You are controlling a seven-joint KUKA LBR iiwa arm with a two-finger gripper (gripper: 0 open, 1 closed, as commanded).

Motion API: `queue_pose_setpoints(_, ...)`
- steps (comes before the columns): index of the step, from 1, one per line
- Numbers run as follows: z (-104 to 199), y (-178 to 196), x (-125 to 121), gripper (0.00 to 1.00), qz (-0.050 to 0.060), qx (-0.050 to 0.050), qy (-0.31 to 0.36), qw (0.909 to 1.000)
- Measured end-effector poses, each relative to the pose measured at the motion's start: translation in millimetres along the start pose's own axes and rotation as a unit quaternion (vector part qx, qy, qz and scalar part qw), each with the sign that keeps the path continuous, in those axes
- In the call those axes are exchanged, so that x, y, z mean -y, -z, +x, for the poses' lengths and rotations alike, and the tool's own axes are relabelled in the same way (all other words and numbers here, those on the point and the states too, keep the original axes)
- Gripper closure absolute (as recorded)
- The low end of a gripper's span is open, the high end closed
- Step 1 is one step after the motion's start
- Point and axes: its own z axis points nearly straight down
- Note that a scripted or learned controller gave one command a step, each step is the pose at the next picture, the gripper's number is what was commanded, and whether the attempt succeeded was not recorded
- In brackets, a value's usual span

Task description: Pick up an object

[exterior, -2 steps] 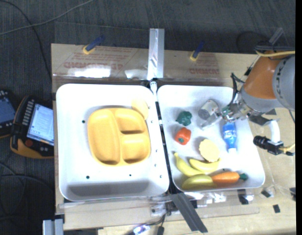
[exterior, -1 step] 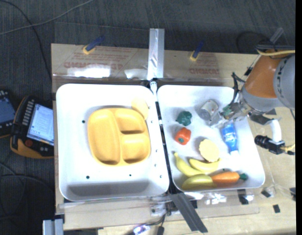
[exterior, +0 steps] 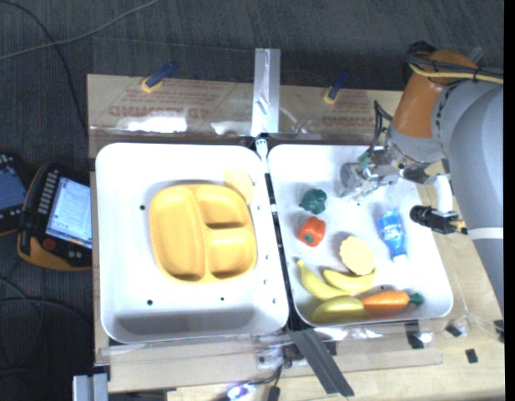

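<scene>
My gripper [exterior: 363, 176] hangs over the back of the right bin [exterior: 441, 303], near its far wall. Fingers blur into grey metal against the white floor; I cannot tell how far open they stand, and I see nothing between them.

Candidates, all in the right bin: broccoli [exterior: 314, 200] just in front and to the left of me, nearest. Tomato [exterior: 311, 230] beyond it. Blue bottle [exterior: 392, 232] lying flat toward the arm's side. A pale round slice [exterior: 357, 255], two bananas [exterior: 324, 284] and a carrot [exterior: 386, 300] crowded at the near edge. Yellow tray [exterior: 203, 230] sits in the left bin [exterior: 115, 249].

Judgement: take the broccoli or the tomato. Each stands apart from its neighbours, so fingers can straddle it cleanly. Centre over it, descend straight, close only once low. Avoid the banana-carrot cluster: touching items, likely to slip or drag.

Writing: red print on the backboard [exterior: 157, 107] behind the bins, upside down, unreadable. Bottle label too small to read.
</scene>
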Motion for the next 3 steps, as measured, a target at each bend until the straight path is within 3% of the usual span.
queue_pose_setpoints(1, 11.5, 1.8, 6.0, 1.00, -0.013, 0.008, 0.083, 0.9964)
queue_pose_setpoints(2, 42.6, 128.3, -12.8, 1.00, -0.018, 0.000, -0.003, 0.9998)
queue_pose_setpoints(3, 37.0, 194.6, -9.6, 1.00, -0.017, -0.001, -0.065, 0.9978)
